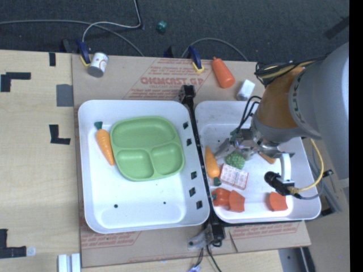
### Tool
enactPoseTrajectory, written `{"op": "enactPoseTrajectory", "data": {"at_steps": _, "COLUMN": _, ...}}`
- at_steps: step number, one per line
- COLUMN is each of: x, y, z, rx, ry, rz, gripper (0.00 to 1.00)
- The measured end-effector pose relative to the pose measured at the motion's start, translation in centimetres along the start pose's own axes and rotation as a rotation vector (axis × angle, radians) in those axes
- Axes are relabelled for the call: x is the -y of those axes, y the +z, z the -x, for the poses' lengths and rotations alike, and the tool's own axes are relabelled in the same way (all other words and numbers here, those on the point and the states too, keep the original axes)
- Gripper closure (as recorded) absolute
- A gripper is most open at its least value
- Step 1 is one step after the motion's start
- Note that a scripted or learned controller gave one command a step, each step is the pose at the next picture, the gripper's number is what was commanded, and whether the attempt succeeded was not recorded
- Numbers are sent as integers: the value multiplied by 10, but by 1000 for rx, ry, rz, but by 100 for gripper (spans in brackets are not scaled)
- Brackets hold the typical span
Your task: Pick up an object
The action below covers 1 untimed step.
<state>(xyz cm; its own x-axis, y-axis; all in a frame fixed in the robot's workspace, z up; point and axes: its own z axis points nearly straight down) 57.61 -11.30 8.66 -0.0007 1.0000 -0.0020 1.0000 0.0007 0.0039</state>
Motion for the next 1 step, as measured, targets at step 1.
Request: {"op": "enactPoseTrajectory", "data": {"at_steps": 1, "x": -1, "y": -10, "z": 0, "rx": 1, "ry": -1, "rz": 1, "gripper": 100}}
